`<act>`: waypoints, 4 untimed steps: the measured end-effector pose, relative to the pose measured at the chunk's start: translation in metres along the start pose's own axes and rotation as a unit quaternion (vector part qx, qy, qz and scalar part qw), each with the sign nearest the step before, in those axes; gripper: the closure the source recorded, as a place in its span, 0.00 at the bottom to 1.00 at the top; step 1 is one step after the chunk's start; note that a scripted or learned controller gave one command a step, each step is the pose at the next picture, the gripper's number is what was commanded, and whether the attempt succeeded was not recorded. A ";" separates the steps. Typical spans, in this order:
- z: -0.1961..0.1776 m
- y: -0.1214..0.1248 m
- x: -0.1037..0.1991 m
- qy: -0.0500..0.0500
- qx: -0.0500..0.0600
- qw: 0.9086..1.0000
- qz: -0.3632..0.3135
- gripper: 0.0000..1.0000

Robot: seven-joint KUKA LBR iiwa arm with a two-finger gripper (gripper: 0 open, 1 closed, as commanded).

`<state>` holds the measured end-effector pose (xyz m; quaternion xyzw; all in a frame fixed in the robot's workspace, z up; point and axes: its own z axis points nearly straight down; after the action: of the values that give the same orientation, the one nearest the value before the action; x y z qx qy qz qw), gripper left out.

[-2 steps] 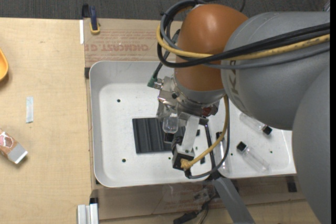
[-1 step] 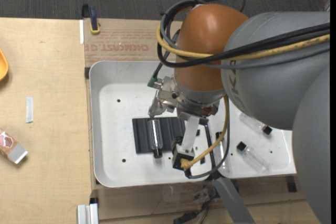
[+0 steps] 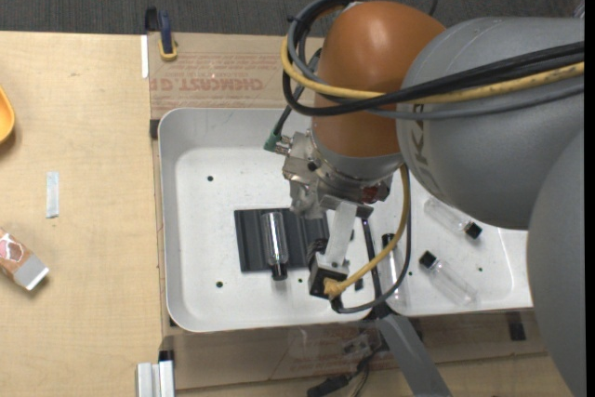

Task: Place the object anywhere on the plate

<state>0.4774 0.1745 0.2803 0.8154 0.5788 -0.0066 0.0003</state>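
Silver cylinder [image 3: 276,244] lies on dark plate [image 3: 251,242] near white bin's [image 3: 195,200] front edge, so placement looks done. Gripper [image 3: 307,198] just beside it, open or closed can't tell. Only retreat remains.

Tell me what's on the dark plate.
A silvery rod with a black tip lies on the dark plate; the arm covers the plate's right part, hiding anything there.
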 end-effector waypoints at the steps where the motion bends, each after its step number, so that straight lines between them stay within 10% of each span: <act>1: -0.034 0.016 -0.027 0.004 -0.003 1.000 -0.027 1.00; 3: -0.021 -0.006 0.055 0.003 -0.003 0.994 -0.107 1.00; 4: -0.021 -0.006 0.055 0.003 -0.003 0.994 -0.107 0.00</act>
<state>0.4899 0.2282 0.3010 0.7488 0.6628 -0.0029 0.0002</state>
